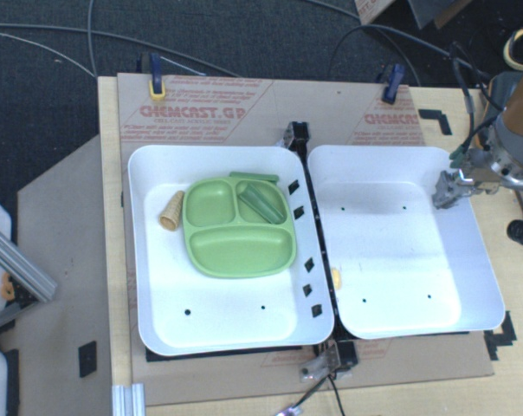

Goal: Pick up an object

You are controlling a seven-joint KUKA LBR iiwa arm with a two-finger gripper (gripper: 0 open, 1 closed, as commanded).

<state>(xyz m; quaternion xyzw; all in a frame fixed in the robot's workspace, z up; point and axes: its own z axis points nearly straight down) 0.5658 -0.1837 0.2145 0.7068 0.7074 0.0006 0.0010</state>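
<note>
Claw: you saw the claw at the right edge of the right bin, low over its upper right rim; its metal tip was small and blurred, so you could not tell whether it was released or clenched, and nothing showed in it.
Arm: your grey arm came in from the right side, above the bin's upper right corner, with dark cables running along it.
Left bin: the left bin held every object you could go for.
Plate: a green divided plate lay flat in the upper middle of the left bin, with three compartments.
Green piece: a darker green oblong piece lay in the plate's upper right compartment, tilted; a flat green strip lay just beyond the plate's upper rim.
Cone: a tan ice-cream cone lay on the bin floor, touching or just beside the plate's left rim.
Right bin: the right bin sat just beside the left one, and a small yellowish bit showed at its left rim.
Worktop: the worktop carried both bins on a board with red printed lettering, held by blue clamps along the far edge.
Gap to objects: the claw stood well apart from the plate, cone and green pieces.
</note>
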